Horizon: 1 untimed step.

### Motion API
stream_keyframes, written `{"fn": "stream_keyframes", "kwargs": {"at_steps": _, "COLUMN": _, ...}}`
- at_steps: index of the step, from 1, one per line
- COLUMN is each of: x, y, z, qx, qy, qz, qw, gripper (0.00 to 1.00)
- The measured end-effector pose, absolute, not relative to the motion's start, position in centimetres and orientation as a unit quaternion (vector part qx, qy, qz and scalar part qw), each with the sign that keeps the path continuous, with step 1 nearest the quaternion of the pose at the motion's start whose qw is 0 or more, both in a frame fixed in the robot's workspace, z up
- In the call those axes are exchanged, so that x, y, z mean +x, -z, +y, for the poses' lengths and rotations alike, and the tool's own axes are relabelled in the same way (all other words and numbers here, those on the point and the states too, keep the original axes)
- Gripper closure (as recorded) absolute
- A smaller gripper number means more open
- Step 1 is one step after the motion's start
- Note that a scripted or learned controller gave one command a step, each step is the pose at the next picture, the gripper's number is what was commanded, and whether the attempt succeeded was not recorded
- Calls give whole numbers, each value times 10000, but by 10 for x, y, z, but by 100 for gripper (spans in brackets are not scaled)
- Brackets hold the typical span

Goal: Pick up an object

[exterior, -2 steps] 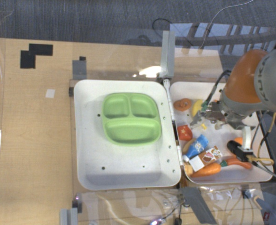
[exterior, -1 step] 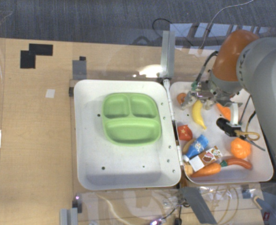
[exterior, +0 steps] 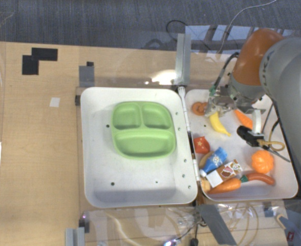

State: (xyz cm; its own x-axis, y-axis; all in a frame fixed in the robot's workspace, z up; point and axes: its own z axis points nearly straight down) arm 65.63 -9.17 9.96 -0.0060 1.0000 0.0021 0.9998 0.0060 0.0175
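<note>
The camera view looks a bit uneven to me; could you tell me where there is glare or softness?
In the camera view, a bright glare patch sits at the far rim of the left bin; the arm nearest the lens looks soft; the green tray is evenly lit.

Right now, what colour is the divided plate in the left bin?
Light green, clear in the camera view: the divided plate.

The left bin [exterior: 97,178] has bare floor all round the green divided plate [exterior: 142,128], widest along its near edge and left side. The right bin [exterior: 288,186] is crowded: the arm [exterior: 281,60] covers its far right corner, and toys (carrot [exterior: 225,186], orange [exterior: 263,161], banana [exterior: 219,124]) fill the near edge and middle.
</note>
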Motion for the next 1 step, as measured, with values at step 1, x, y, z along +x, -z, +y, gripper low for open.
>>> {"fn": "stream_keyframes", "kwargs": {"at_steps": 1, "x": 642, "y": -186, "z": -63, "qx": 6800, "qy": -23, "qz": 7332, "qw": 21, "gripper": 100}}
